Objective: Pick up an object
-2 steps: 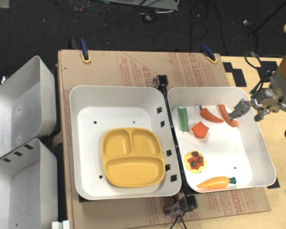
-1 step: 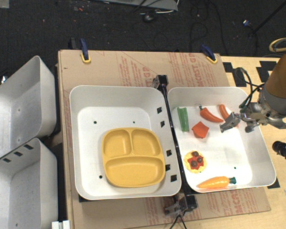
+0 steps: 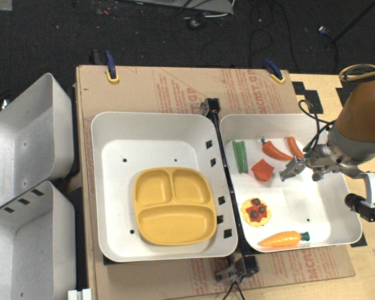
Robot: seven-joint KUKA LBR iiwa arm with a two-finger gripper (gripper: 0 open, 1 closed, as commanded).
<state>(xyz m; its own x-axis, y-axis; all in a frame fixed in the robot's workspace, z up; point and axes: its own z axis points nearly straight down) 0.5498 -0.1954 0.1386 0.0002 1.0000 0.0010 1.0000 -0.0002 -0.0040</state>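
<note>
The gripper (image 3: 302, 165) hangs with fingers spread wide, holding nothing, just beside the red block (image 3: 262, 170). Descending here, it may miss the block or push it against the chili peppers (image 3: 276, 149).

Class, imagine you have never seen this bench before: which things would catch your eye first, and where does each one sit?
The yellow divided tray stands out, lying alone in the left bin. Next come the bright toy foods in the right bin: a carrot at the near edge and a red block beside a green stick. The gripper hangs over that bin's right side.
</note>
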